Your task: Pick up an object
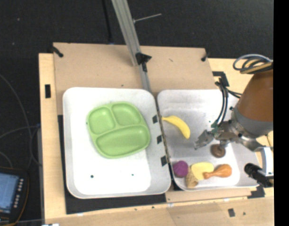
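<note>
Camera view, looking down at a slant on a tan worktop (182, 55) bearing two shallow white bins side by side.

Right bin (191, 100): holds the loose items.
- Banana (177, 125), yellow, lying in the left-middle of the bin. Its long axis runs diagonally, from a far-left end close to the bin's left wall down to a near-right end; the curve bows toward the far right. It lies clear of everything else.
- Purple ball-like item (180, 168), at the near-left of the bin.
- Pale yellow item (201, 168), just right of the purple one; a small tan piece (191, 181) touches its near side and is hard to identify.
- Orange-brown item (218, 172), shaped like a drumstick, long axis roughly left to right with the thicker end to the right, touching or just beside the pale yellow item.
- Small brown rounded item (218, 150), under the wrist; partly covered, shape unclear.

Gripper (204, 139): over the middle-right of the right bin, to the right of the banana and on the far side of the near-edge cluster. Whether the jaws are wide or narrow cannot be told; the metal parts blur together. Nothing can be seen held.

Arm (258, 100): its orange and grey body enters from the right, cut off by the frame edge, covering the bin's right side.

Left bin (78, 173): holds a green divided plate (118, 130) with three compartments, well apart from the gripper.
</note>
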### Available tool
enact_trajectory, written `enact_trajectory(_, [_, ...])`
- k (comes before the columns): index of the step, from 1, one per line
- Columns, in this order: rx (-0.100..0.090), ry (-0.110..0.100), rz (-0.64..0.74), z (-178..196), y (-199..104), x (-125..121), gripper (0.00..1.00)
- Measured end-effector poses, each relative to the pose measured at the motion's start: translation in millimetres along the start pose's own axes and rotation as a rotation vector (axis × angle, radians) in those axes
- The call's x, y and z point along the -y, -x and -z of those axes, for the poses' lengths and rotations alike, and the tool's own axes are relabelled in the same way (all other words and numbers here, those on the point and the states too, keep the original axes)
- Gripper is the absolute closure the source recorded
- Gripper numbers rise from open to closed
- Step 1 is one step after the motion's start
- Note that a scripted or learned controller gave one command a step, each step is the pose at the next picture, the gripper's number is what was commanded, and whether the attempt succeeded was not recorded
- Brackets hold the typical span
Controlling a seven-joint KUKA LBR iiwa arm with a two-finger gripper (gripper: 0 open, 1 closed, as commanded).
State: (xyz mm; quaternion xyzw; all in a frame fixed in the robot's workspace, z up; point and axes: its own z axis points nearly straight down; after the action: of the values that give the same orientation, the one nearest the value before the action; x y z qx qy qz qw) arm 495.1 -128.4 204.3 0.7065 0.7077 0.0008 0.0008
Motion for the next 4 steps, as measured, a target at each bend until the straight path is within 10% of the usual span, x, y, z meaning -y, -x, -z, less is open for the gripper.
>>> enact_trajectory(3, [0.001, -0.004, -0.002, -105.6, 9.0, -3.8, 0.00])
enact_trajectory(4, [0.001, 0.003, -0.007, -92.5, 9.7, -5.9, 1.00])
